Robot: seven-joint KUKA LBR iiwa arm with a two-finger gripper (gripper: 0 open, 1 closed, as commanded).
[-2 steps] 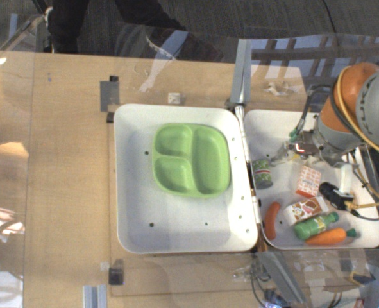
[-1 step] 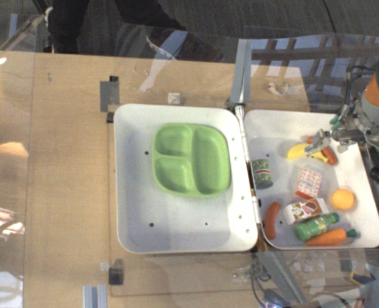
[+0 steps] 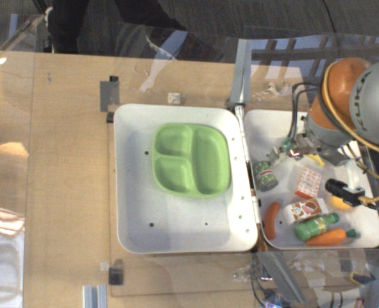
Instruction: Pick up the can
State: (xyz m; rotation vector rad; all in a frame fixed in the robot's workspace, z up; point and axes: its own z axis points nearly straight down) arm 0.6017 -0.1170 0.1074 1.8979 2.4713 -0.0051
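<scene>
The can (image 3: pixel 264 175), small and grey with a green label, lies on its side at the left edge of the right bin (image 3: pixel 266 126), close to the wall between the bins. My gripper (image 3: pixel 288 149) hangs over the upper middle of that bin, a little up and to the right of the can and apart from it. Nothing shows in its grasp. The grey arm with its orange band (image 3: pixel 343 95) covers the bin's upper right corner.
The right bin also holds a red sausage (image 3: pixel 272 218), two red-and-white cartons (image 3: pixel 308 181), a green bottle (image 3: pixel 316 226), a carrot (image 3: pixel 330 237) and a yellow banana (image 3: pixel 340 202). A green divided plate (image 3: pixel 192 160) lies in the left bin (image 3: pixel 138 223).
</scene>
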